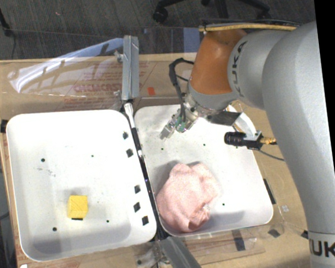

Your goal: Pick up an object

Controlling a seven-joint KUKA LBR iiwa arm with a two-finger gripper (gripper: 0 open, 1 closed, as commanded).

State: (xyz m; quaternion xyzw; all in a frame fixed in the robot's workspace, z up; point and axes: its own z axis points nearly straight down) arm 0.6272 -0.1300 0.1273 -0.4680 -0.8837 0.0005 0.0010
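watching from beside the bench, i see the gripper [175, 126] hanging over the upper part of the right bin [250, 214], near the divider, with nothing between its fingers. whether it is wide or narrow i cannot tell — the tip is small and partly lost under the wrist.

two things could be picked. a pink cloth [187, 196], bunched in a soft heap, lies in the lower part of the same bin, below the gripper and apart from it. a small yellow block [78, 207] sits in the lower part of the left bin [22, 136], well apart from the arm.

my worry is the cloth: it is soft and lumpy, so the fingers could pinch one loose fold and let it slide out on the lift, or press down and close on nothing. it also lies close to the divider wall, which might catch a finger. the block is small and low — easy to nudge aside.

the bulk of the grey arm covers the bin's right rim, and what the dark fitting [241, 139] beside the wrist is, i cannot make out.
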